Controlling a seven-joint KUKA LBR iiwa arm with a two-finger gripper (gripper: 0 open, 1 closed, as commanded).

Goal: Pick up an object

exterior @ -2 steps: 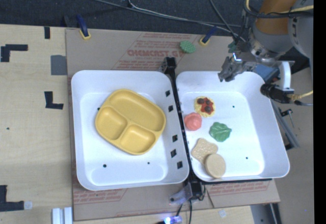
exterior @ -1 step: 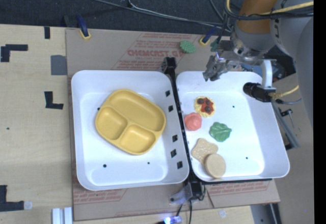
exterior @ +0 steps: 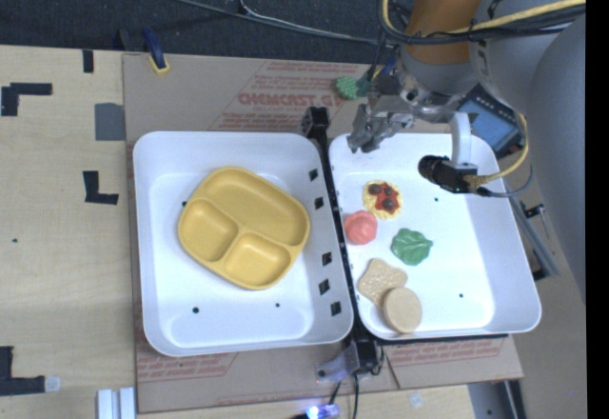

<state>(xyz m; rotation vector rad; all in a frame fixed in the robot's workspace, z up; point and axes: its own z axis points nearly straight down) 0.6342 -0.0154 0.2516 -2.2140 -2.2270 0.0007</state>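
The right bin (exterior: 495, 246) holds several toy foods: a small yellow pizza piece with red spots (exterior: 383, 199), a pink round piece (exterior: 361, 228), a green leafy piece (exterior: 411, 246), a tan bread slice (exterior: 379, 278) and a round tan cookie (exterior: 402, 309). My gripper (exterior: 371, 133) hangs over the far left corner of this bin, above and behind the pizza piece. I see nothing between its fingers.
The left bin (exterior: 157, 217) holds a yellow divided plate (exterior: 244, 227). A green toy piece (exterior: 348, 86) lies on the cardboard behind the bins. A black divider (exterior: 328, 208) runs between the bins. The arm's bulk covers the upper right.
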